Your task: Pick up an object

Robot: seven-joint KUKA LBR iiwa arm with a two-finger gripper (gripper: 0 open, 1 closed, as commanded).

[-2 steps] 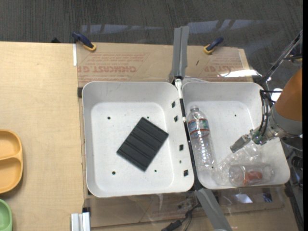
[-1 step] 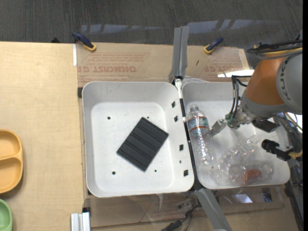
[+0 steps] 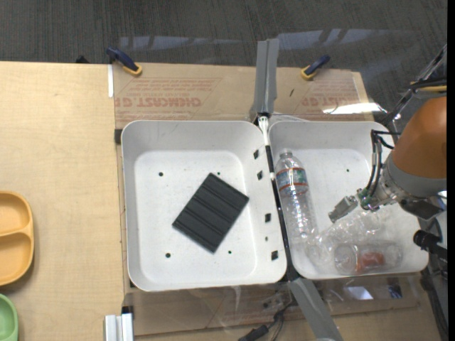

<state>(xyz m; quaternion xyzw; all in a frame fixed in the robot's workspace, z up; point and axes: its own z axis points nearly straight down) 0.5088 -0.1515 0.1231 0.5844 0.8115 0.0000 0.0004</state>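
Observation:
A clear plastic water bottle (image 3: 293, 192) lies lengthwise along the left side of the right bin (image 3: 323, 137). Crumpled clear plastic (image 3: 355, 244) with a red piece inside sits in that bin's near right corner. A black ribbed rectangular pad (image 3: 211, 212) lies flat in the left bin (image 3: 146, 190). The arm's orange band (image 3: 425, 144) hangs over the right bin's right edge, and the gripper (image 3: 348, 208) points down-left just above the crumpled plastic, to the right of the bottle. The frame leaves the finger spacing unresolved.
A yellow divided tray (image 3: 14, 236) and a green dish (image 3: 6, 318) sit on the wooden table at the far left. Cardboard held by blue and orange clamps (image 3: 124, 61) lies behind the bins. A grey divider bar (image 3: 266, 77) runs between them.

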